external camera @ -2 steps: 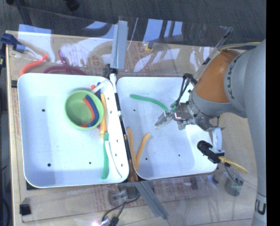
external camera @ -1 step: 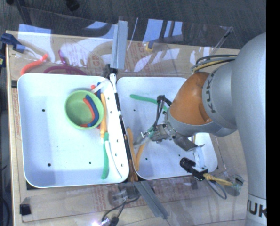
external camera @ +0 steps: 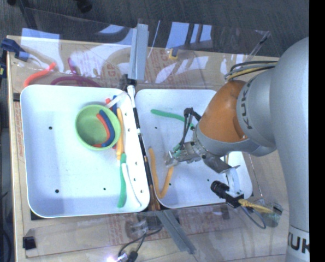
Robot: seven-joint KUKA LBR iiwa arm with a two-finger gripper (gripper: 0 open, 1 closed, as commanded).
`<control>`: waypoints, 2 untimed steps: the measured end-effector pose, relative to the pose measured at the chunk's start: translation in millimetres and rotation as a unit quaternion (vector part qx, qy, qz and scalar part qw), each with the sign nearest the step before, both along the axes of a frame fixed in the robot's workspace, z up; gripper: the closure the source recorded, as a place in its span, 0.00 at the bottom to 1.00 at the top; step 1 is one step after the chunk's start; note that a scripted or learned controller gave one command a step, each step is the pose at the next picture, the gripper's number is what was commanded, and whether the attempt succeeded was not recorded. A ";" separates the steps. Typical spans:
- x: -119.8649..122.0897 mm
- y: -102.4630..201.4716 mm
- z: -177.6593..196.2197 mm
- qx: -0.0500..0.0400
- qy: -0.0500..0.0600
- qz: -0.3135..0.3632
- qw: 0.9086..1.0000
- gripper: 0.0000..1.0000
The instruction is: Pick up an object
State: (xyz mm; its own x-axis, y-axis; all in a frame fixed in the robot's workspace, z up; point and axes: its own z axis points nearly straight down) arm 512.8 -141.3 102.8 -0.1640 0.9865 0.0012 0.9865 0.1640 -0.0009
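Observation:
My gripper (external camera: 175,156) hangs low in the right bin (external camera: 195,198), left of its middle, under the arm's orange band. An orange stick (external camera: 168,180) lies just below it, slanting toward the front. A second orange stick (external camera: 151,171) lies along the bin's left wall. A green stick (external camera: 167,114) lies at the back of this bin, above the gripper. The arm hides the right part of the bin's floor.
The left bin (external camera: 47,162) holds a green bowl (external camera: 88,127) with red and blue curved pieces (external camera: 104,125) in it. An orange piece (external camera: 119,141) and a long green stick (external camera: 122,182) lie along its right wall. Cables lie on the bench behind the left bin.

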 end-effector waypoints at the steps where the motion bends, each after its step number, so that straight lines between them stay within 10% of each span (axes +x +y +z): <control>1: 0.1 0.0 0.1 0.000 0.000 0.000 1.000 0.00; 2: 25.0 -27.8 30.3 -0.001 0.001 -0.076 0.997 0.00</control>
